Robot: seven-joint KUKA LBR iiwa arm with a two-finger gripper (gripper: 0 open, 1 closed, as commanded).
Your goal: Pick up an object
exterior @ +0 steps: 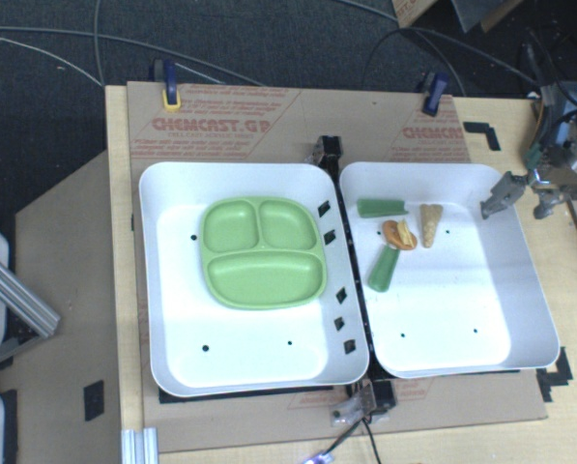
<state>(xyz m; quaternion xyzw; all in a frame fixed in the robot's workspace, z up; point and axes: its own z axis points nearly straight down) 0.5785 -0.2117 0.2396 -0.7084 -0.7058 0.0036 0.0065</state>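
Parked at the right bin's (pixel 520 288) far edge, the gripper (pixel 522 189) has jaws apart and empty, leaving the green sticks (pixel 382 270), orange piece (pixel 399 234) and cone (pixel 430 224) reachable.

Green divided plate (pixel 264 251) in left bin (pixel 172 356) (right bin (pixel 520 336): four small items), end effector (pixel 520 193) above.

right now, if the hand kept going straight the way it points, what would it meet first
The hand points down and left over the right bin's upper right corner. Going on, it would likely meet bare bin floor first, short of the tan cone; depth is hard to judge.
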